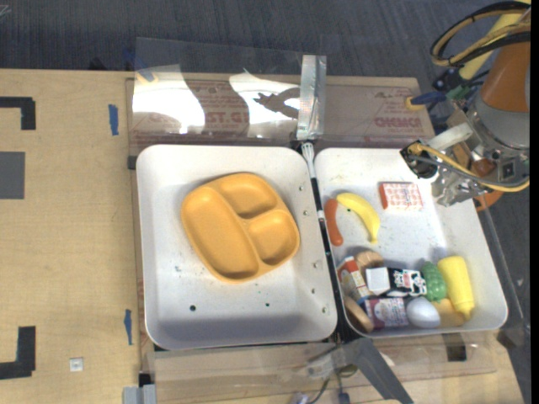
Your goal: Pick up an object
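Pincer (453, 182) and wrist are seen hanging over the outer rim of the right bin (493, 263). Whether the pincer is apart or together cannot be told, since cables and the wrist housing crowd it. Nothing is seen held in it.

The nearest candidate is a small red-and-white box (402, 196), lying flat just beside the pincer, on the side toward the other bin. A banana (358, 213) lies a little beyond the box, with a thin red piece (334, 222) past it against the dividing wall. Nearer the camera than the pincer, a crowded heap is found: a yellow piece (456, 281), a green piece (434, 282), a silvery egg shape (421, 313) and small packets touching one another. An orange divided plate (240, 225) is set in the left bin (160, 301), well apart from the pincer.

The box is judged light and fairly stiff, though it may dent if squeezed hard; it stands clear of its neighbours and would best be taken across its two shorter sides. The banana, probably a smooth plastic toy, is judged light and slippery, and would be gripped across the middle of its curve. The heap is best avoided, as its pieces could be pushed aside.
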